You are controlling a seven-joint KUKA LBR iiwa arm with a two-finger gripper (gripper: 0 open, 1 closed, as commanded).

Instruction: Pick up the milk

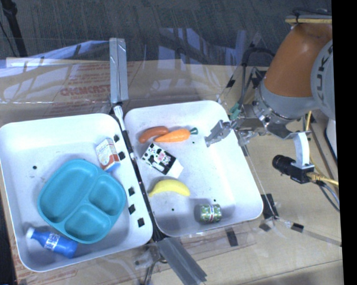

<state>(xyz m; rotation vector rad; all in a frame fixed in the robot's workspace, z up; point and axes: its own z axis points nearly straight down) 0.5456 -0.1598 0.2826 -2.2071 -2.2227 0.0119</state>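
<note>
Table with two white bins; milk (pixel 161 158) lies in the right bin (pixel 242 183).
Claw (pixel 216 133) hovers nearby; its opening cannot be told; pickup not yet done.

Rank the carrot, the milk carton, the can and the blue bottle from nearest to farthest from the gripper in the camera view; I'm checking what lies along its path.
From the gripper, at the right bin's upper right edge:
1. Carrot, just to its left in the right bin.
2. Milk carton, black-and-white, lower left of the carrot.
3. Can, at the right bin's near edge.
4. Blue bottle, in the left bin's near left corner.
</note>
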